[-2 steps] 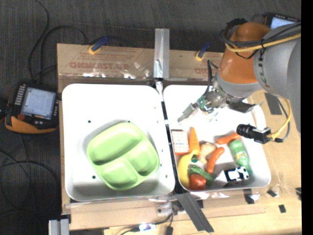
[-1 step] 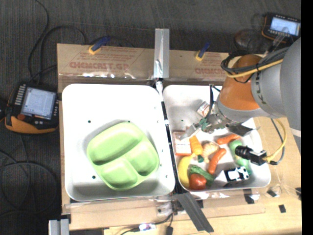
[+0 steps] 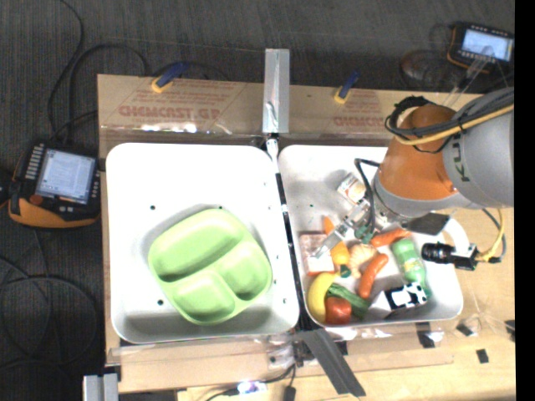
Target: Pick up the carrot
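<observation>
Gripper [image 3: 361, 222] hangs low in the right bin [image 3: 288, 161]; I can't tell its state. The carrot [image 3: 372, 275] lies just off at five o'clock, long axis running one-to-seven, among the toy food.

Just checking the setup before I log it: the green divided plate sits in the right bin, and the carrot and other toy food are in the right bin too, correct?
Not quite. The camera view shows the green divided plate in the left bin, not the right one. The rest holds: the carrot and the other toy food lie in the right bin.
</observation>
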